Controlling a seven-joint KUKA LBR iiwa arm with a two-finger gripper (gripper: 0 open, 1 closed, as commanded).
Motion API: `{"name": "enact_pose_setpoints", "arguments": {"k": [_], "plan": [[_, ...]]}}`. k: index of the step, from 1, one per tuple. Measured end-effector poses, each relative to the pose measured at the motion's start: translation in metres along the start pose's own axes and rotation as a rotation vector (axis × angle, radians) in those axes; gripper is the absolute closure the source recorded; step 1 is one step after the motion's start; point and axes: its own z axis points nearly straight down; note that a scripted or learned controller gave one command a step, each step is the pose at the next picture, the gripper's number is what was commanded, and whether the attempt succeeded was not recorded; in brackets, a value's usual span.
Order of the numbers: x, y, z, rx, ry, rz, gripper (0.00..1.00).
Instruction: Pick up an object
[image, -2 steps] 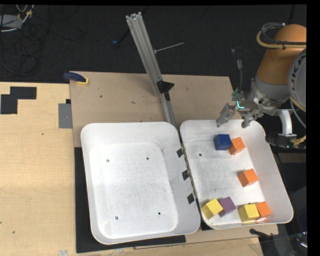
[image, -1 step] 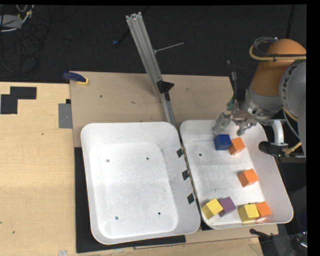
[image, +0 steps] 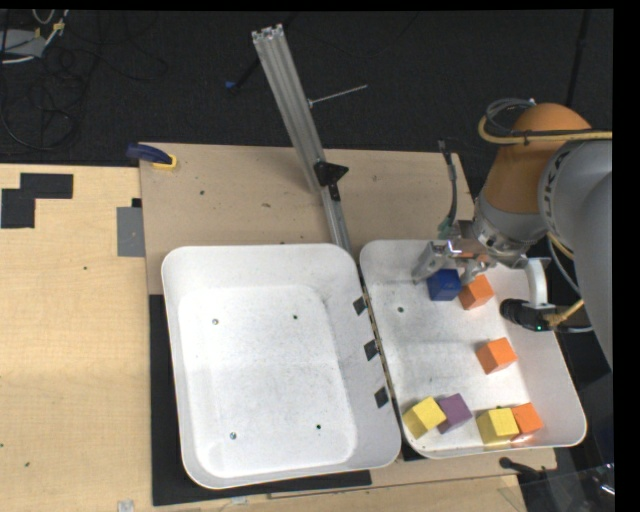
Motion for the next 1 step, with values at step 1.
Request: {"name": "enact_pose_setpoints", "arguments": {"k": [1], "plan": [[0.0018,0.0002,0.0361,-0.002,0.000,-0.001,0.00]]}}
